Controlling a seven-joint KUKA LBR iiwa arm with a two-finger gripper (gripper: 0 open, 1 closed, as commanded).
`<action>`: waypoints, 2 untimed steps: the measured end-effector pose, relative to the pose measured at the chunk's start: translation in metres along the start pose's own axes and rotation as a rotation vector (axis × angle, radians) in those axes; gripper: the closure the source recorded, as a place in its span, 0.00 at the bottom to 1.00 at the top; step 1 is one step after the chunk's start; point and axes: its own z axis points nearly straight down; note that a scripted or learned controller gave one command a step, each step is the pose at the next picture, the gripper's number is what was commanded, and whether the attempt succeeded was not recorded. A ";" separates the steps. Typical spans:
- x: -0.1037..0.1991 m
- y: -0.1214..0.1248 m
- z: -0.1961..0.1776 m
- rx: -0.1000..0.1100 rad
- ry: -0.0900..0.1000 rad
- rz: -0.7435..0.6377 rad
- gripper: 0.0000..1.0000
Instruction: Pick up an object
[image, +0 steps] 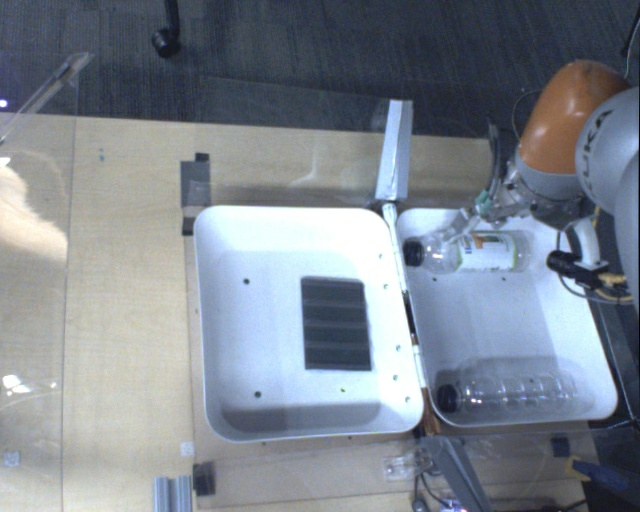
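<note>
A small clear bottle (478, 252) with a white label and a black cap lies on its side at the back of the right bin (580, 330), its cap pointing left. My gripper (482, 212) hangs just over this bottle's back edge, with the arm and its orange band reaching in from the upper right. A larger clear bottle (510, 390) with a black cap lies along the front wall of the same bin. A dark grey ribbed slab (335, 322) lies flat in the middle of the left bin (230, 300).
A metal bracket (393, 150) stands behind the gap between the two bins. Black cables (590, 275) hang by the right bin's right wall. Small clamps sit at the bench's front edge.
</note>
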 end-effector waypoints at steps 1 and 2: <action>0.000 0.000 0.000 0.001 0.000 -0.007 0.00; 0.000 0.000 0.000 0.001 0.000 -0.009 0.00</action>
